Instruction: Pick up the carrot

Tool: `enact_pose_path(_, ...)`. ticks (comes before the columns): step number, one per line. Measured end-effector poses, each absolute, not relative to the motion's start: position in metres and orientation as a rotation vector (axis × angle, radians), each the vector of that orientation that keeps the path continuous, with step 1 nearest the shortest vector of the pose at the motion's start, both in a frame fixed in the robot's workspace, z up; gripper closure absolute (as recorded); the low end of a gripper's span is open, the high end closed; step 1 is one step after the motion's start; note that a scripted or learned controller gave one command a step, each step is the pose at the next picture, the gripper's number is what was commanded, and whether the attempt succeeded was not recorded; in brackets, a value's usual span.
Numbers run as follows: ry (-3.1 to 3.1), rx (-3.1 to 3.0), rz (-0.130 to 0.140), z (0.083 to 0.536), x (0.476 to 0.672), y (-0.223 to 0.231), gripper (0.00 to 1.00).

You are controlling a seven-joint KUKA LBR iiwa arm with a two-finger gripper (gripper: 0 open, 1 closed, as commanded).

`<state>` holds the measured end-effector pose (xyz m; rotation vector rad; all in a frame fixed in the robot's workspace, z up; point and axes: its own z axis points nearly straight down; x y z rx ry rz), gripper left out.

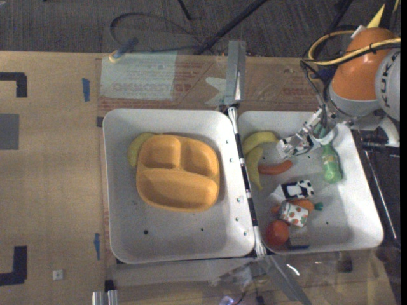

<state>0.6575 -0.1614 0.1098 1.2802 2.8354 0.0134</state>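
The carrot (pixel 307 204) is a small orange piece with a green top, lying in the lower middle of the right bin (pixel 356 224). A white toy with orange spots (pixel 294 214) partly covers it. My gripper (pixel 289 147) hangs over the upper part of the right bin and points down-left. It sits above a red-orange sausage-shaped piece (pixel 275 167), well back from the carrot. It looks open, with nothing between the fingers.
The right bin also holds two bananas (pixel 255 150), a green bottle (pixel 331 166), a black-and-white toy (pixel 297 189) and a red round fruit (pixel 277 232). In the left bin (pixel 121 221) an orange divided plate (pixel 178 173) lies over a yellow piece (pixel 136 147).
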Motion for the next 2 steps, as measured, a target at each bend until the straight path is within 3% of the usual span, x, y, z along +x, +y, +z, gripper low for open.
enact_pose_path(1, 2.616, 1.725, 0.002, 0.123, 0.655, -0.215, 0.00)
enact_pose_path(2, 2.732, 1.602, 0.013, 0.106, 0.671, -0.216, 0.00)
